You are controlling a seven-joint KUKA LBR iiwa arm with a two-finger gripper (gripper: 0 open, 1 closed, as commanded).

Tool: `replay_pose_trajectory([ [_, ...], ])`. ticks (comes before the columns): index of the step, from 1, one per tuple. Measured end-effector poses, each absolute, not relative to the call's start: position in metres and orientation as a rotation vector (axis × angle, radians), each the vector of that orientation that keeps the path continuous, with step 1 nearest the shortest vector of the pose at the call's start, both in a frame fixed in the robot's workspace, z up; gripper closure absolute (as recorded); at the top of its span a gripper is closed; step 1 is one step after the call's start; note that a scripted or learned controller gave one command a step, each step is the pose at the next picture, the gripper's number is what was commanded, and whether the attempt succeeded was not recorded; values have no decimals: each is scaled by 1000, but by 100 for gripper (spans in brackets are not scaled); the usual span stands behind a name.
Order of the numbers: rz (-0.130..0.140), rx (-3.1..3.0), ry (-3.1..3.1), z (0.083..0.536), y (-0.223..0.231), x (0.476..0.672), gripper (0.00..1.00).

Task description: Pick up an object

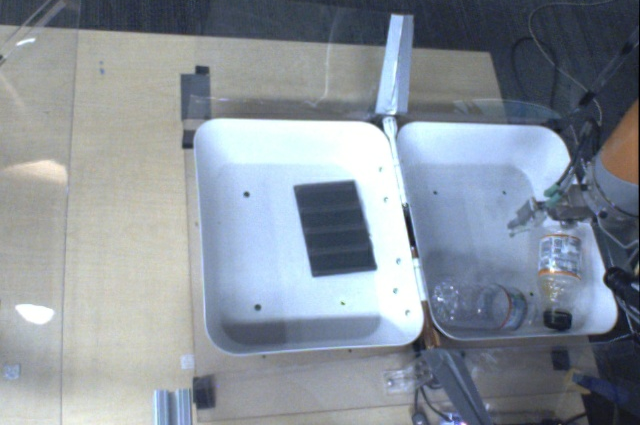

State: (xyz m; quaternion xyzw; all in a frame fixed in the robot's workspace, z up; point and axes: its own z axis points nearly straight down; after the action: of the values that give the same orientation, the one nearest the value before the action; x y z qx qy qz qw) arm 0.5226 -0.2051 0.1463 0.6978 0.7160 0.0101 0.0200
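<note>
- Two shallow white bins sit side by side on a wooden bench (100,213), seen from above at a slant: the left bin (225,213) and the right bin (480,153).
- Lying flat near the middle of the left bin is a dark ribbed rectangular pad (335,228), turned a little off the bin's edges and well apart from every wall.
- Inside the right bin, a small clear plastic bottle (560,273) with a black cap lies close to the right wall, its cap pointing toward the near rim.
- Just left of that bottle, along the near wall, lies a clear glass jar (480,305) on its side; whether the two touch is hard to tell.
- From the right edge the arm (620,153), grey with its orange band, reaches over the right bin.
- Its gripper (545,210) hangs just above the bottle's far end, with thin metal parts spreading leftward; whether the hand is released or clenched I cannot tell, and no object is seen between its tips.
- Behind the bins, a grey upright bar (395,63) rises where the bins meet.
</note>
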Motion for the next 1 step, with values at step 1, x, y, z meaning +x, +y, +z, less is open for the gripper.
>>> replay_pose_trajectory([
  [1,8,2190,2238,98,-206,506,0],
])
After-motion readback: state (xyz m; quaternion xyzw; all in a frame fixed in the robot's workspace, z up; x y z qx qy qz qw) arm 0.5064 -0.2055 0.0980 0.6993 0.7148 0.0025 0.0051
